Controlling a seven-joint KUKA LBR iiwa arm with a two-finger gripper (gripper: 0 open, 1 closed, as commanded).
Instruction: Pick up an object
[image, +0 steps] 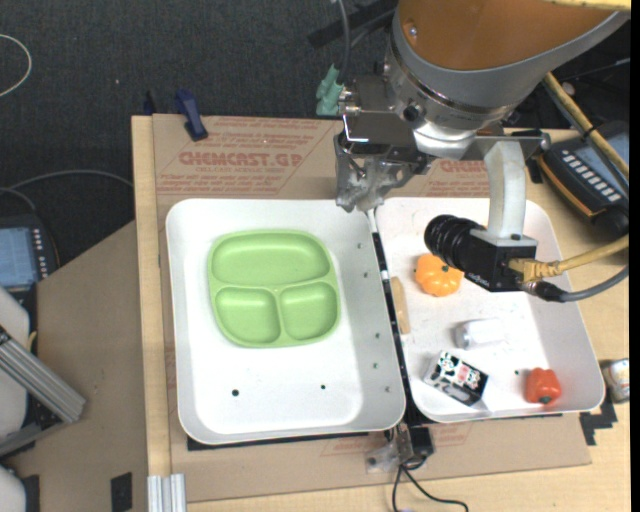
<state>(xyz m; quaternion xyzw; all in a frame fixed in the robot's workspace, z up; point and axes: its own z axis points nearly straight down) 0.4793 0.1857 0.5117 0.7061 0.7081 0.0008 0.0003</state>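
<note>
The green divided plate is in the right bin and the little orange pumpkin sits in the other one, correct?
Not quite. The camera view shows the green divided plate in the left bin; the orange pumpkin sits in the other, right bin.

In the right bin: an orange pumpkin (438, 277) at ten o'clock, a red pepper (541, 385) at five, a black-and-white block (457, 377) at seven.

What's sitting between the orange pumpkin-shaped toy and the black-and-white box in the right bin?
In the camera view, a small pale grey object lies between the orange toy and the black-and-white box, slightly right of the line; the rest is bare bin floor.
</note>
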